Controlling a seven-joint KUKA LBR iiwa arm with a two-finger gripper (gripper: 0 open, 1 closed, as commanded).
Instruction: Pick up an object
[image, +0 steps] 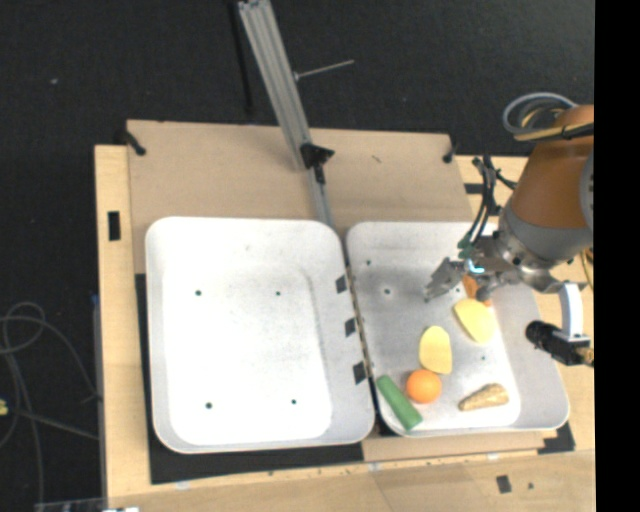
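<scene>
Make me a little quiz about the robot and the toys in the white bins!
1. True or false: the orange ball lies in the left bin.
2. Which thing touches the ball: A the green stick, B the tan wedge, C the gripper?
3. Fill in: the arm hangs over the ____ bin.

Key: 1 false, it is in the right bin. 2 A. 3 right.

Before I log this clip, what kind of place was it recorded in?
Most likely a robotics lab bench set up for grasping trials. Two shallow white bins, the left bin and the right bin, sit on a wooden board, toy-like items such as an orange ball lie in one, and loose cables trail nearby.
</scene>
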